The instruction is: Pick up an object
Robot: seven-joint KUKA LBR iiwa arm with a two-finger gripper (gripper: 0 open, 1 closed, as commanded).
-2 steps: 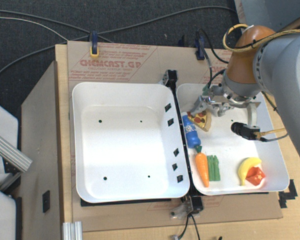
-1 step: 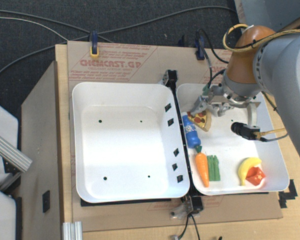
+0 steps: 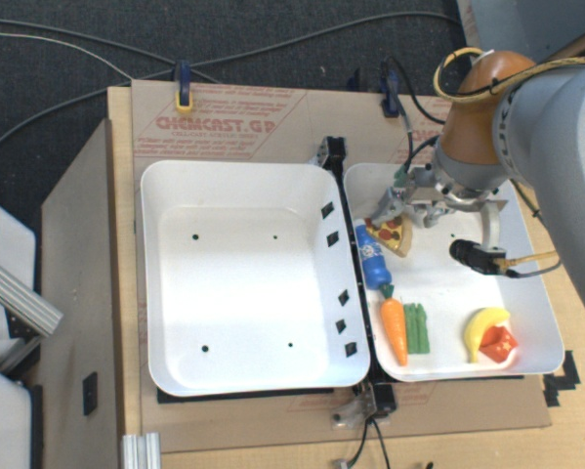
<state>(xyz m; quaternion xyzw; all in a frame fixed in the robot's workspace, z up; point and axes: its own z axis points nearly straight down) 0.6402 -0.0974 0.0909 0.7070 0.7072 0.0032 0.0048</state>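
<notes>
My gripper (image 3: 405,210) is low in the back left part of the right bin (image 3: 536,306), right above and beside a toy pizza slice (image 3: 391,235). Whether it touches the slice is unclear. A blue bottle (image 3: 373,263) lies just left of the slice along the bin's left wall. Toward the front lie an orange carrot (image 3: 395,329) and a green vegetable (image 3: 417,326) side by side. A yellow banana (image 3: 483,325) and a red piece (image 3: 499,343) sit at the front right.
The left bin (image 3: 175,262) stands next to the right one, with a black divider strip (image 3: 343,262) between them. The grey arm (image 3: 546,135) with its orange band (image 3: 478,110) reaches in over the right bin's back right corner.
</notes>
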